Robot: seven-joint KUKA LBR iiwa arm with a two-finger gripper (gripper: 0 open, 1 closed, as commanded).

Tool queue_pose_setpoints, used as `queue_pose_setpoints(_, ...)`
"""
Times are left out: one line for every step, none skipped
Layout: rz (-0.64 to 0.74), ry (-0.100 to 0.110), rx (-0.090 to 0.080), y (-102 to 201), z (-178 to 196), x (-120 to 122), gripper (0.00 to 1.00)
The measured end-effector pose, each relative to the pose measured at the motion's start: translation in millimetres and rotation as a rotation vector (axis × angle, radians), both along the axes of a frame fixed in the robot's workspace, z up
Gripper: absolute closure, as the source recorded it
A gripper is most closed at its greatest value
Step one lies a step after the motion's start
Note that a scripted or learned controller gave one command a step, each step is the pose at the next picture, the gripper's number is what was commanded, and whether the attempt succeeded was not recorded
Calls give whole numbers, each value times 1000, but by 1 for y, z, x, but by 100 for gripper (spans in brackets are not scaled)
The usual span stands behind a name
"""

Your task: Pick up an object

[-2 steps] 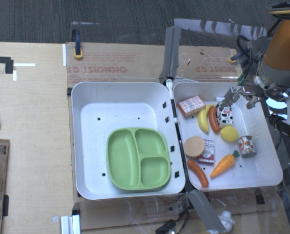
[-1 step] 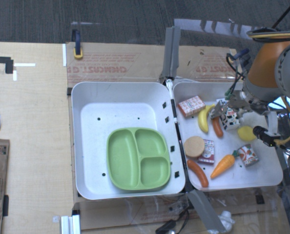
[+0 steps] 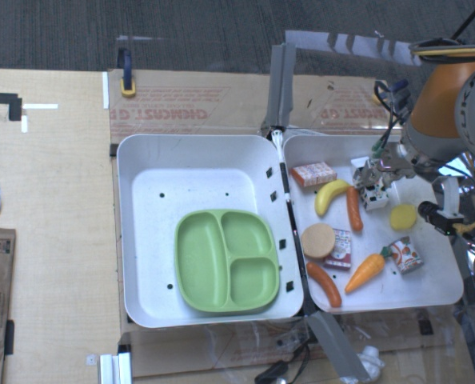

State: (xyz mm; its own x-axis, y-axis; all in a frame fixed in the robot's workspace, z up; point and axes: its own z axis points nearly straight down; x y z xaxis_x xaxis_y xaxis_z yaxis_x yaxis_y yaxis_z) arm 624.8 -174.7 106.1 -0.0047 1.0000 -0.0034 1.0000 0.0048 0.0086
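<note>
the gripper [image 3: 373,184] hangs low over the far part of the right bin [image 3: 439,293], just beside the top end of an orange sausage [image 3: 353,210]; whether it is wide or narrow cannot be told, and nothing shows between its tips. the grey arm [image 3: 449,102] with its orange band comes in from the right above it. just left of the sausage lies a yellow banana [image 3: 329,195], and beyond that, toward the far left corner, a small red box [image 3: 313,174]. right of the gripper sits a yellow lemon-like ball [image 3: 403,216]. nearer the front lie a carrot [image 3: 365,270], a small red carton [image 3: 405,255], a tan round bun [image 3: 318,241] resting against a red-and-white packet [image 3: 341,250], and a second orange sausage [image 3: 324,284]. the left bin [image 3: 141,214] holds a green divided plate [image 3: 225,259]. both bins stand on the worktop [image 3: 45,214].
</note>
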Motion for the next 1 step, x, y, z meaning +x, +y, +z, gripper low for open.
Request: queue_pose_setpoints(-136,9,2,45,85,34,100)
